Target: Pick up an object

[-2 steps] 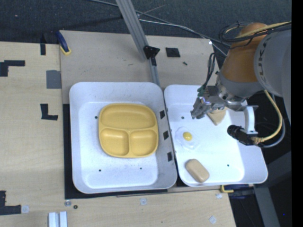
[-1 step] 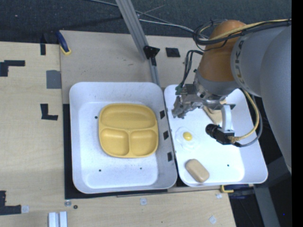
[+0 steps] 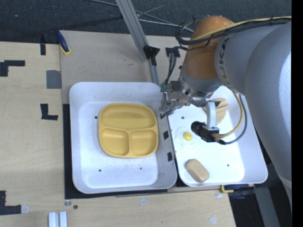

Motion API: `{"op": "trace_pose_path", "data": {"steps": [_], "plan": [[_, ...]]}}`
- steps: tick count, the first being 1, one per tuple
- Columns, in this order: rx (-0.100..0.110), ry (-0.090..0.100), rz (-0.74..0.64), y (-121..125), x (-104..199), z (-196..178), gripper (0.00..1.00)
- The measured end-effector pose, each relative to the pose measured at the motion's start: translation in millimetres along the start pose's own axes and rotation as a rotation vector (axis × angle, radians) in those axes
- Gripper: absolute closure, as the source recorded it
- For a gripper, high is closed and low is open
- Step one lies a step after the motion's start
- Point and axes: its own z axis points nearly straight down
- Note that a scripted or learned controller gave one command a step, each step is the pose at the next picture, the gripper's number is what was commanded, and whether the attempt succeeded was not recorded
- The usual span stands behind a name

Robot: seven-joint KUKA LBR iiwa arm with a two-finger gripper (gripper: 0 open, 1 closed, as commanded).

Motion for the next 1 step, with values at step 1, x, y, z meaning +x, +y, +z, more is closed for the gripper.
{"op": "trace_pose_path", "data": {"steps": [1], "plan": [[0.001, 0.0, -0.002, -4.3, 52.4, 3.4, 1.0]]}}
